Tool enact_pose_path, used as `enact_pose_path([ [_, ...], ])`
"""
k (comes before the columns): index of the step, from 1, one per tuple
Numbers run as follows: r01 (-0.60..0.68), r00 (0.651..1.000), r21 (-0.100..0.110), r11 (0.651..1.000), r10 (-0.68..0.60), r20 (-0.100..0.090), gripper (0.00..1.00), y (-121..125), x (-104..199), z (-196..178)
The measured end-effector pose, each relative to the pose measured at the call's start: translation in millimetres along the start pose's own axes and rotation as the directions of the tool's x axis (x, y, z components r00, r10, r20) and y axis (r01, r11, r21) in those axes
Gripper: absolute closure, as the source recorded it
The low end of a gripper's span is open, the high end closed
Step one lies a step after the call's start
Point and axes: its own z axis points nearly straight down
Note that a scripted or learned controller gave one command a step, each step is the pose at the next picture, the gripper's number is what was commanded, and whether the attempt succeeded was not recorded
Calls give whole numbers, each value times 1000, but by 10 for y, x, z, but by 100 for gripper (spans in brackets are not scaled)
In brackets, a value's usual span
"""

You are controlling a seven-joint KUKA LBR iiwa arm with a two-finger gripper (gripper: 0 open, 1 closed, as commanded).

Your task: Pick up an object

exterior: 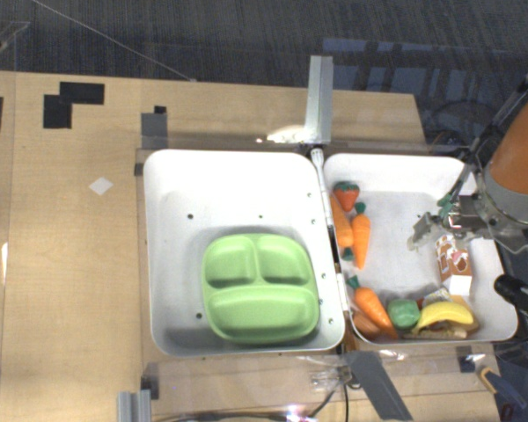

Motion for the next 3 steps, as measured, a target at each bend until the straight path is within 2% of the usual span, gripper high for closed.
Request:
enact_pose_path([
  [1, -195, 981, -2, 981, 195, 1, 0, -138, -65, -436],
  [2, -269, 963, -24, 963, 269, 4, 0, -140, -611, 949],
  [3, -177, 984, -4, 984, 177, 1, 0, 806, -577, 779],
])
